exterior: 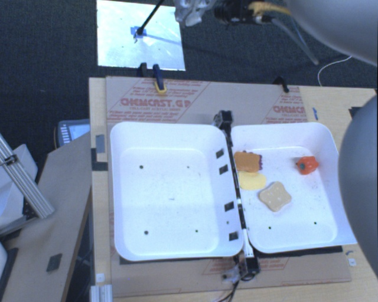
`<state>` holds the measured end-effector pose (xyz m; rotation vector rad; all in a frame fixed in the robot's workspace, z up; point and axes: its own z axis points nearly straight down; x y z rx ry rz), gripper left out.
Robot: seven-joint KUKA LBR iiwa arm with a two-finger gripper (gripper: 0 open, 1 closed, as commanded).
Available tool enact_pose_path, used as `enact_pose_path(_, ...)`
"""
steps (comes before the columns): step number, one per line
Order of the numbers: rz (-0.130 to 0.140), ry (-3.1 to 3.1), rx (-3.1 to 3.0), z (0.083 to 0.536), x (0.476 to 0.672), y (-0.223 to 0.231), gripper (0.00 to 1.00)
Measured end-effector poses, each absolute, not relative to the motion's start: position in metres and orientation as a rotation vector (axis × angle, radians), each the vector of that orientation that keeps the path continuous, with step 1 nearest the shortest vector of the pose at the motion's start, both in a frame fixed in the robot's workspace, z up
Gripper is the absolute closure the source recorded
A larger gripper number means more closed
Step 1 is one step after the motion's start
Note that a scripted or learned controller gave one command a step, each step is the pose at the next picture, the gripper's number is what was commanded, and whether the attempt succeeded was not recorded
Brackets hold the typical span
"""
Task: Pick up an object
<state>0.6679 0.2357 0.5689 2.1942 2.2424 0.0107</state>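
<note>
Fingers: we cannot tell how they stand; the gripper (190, 12) sits blurred at the top edge, above the bench.
Right bin (322, 138): we see an orange toy (306, 165), a brown-and-purple block (248, 161), a yellow disc (253, 181) and a tan toast piece (274, 196).
Left bin (127, 138): beside it, touching along the middle.

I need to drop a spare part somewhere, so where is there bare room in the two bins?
The left bin has its whole floor bare. In the right bin, the strip along the near wall and the far right corner are bare. It is crowded by the divider: sandwich, yellow slice and toast, with the red piece further right.
</note>
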Motion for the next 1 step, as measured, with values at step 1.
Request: enact_pose_path(1, 0.01, 2.244, 2.193, 0.5687, 0.6679, 0.2357, 0.0)
